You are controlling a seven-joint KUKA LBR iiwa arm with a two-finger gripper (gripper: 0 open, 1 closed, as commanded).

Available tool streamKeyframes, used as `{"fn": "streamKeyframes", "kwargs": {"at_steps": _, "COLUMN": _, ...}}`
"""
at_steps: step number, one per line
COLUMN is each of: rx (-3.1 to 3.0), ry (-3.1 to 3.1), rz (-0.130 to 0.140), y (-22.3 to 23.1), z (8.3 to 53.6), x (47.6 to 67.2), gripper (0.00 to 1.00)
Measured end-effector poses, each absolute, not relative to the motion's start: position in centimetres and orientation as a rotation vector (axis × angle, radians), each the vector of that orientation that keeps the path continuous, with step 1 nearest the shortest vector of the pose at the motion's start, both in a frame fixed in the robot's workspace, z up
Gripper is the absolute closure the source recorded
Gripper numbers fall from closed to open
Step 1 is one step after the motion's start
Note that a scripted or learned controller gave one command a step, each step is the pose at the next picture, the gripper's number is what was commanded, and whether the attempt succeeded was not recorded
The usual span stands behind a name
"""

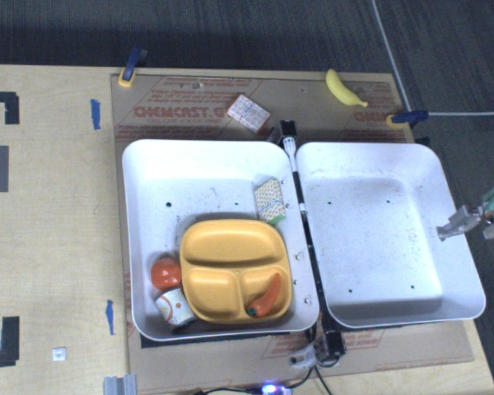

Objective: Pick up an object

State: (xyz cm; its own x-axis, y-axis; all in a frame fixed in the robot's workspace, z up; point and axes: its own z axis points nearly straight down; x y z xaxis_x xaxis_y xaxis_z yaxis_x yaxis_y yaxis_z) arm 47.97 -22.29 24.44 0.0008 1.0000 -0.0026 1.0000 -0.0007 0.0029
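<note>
Two white bins sit side by side. The left bin (148,220) holds five things — one yellow divided tray (230,262) with one orange carrot-shaped toy (266,296) in its near right compartment, one red-orange ball (165,272) touching the tray's left edge, one small white-and-orange cup (174,307) just nearer, one patterned packet (269,199) against the far right wall. The gripper (465,220) hangs at the right bin's (370,229) right rim, holding nothing visible — how far it is open cannot be told.

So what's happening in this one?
The gripper sits at the right bin's right rim, with nothing seen between its fingers. The objects lie in the left bin: a yellow divided tray with an orange carrot in one compartment, beside a red ball, a small can and a patterned packet. Nothing picked yet.
</note>
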Motion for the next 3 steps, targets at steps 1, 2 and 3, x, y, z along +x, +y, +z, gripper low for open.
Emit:
{"fn": "streamKeyframes", "kwargs": {"at_steps": 1, "rx": 2.219, "ry": 2.219, "rz": 0.001, "y": -22.3, "z": 24.4, "x": 48.0, "gripper": 0.00}}
{"fn": "streamKeyframes", "kwargs": {"at_steps": 2, "rx": 2.219, "ry": 2.219, "rz": 0.001, "y": -22.3, "z": 24.4, "x": 48.0, "gripper": 0.00}}
{"fn": "streamKeyframes", "kwargs": {"at_steps": 3, "rx": 2.216, "ry": 2.216, "rz": 0.002, "y": -22.3, "z": 25.5, "x": 48.1, "gripper": 1.00}}
